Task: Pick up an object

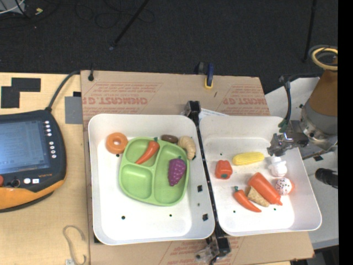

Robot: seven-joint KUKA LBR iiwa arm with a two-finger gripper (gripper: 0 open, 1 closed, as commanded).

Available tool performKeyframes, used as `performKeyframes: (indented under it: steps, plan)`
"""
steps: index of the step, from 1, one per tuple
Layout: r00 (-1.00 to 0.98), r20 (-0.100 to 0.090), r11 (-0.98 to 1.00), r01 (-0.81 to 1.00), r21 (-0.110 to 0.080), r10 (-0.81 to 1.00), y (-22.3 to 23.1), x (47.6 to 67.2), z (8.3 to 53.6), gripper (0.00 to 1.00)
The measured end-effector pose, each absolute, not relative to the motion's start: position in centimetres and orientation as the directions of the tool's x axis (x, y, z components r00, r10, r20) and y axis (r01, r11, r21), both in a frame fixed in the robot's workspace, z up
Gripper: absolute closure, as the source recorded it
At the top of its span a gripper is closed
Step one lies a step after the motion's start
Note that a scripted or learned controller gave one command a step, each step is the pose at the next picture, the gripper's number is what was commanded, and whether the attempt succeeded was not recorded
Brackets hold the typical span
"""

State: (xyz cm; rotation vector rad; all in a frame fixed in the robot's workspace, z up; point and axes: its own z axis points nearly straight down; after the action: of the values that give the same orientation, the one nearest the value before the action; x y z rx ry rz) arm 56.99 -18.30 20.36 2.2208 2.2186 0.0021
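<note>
White knob (pixel 277 164) is sitting under gripper (pixel 281 142); pincer state can't be told. Arm's needing 1 centred, straight descent w/ fingers straddling it.

High fixed camera, slanting onto bins (pixel 110 203)

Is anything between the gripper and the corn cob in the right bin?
Nothing visible. The gripper sits at the right bin's far right side, the corn cob just to its left with bare bin floor between. A small white object lies below the gripper, off that line.
</note>
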Motion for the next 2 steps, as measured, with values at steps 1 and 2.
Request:
performKeyframes:
  steps: [1, 2]
  plan:
    - [0.001, 0.0, -0.001, 1.0, 0.001, 1.0, -18.5, 57.0, 22.9, 1.0]
    - [-0.005, 0.002, 0.005, 1.0, -0.001, 1.0, -12.9, 58.7, 23.5, 1.0]
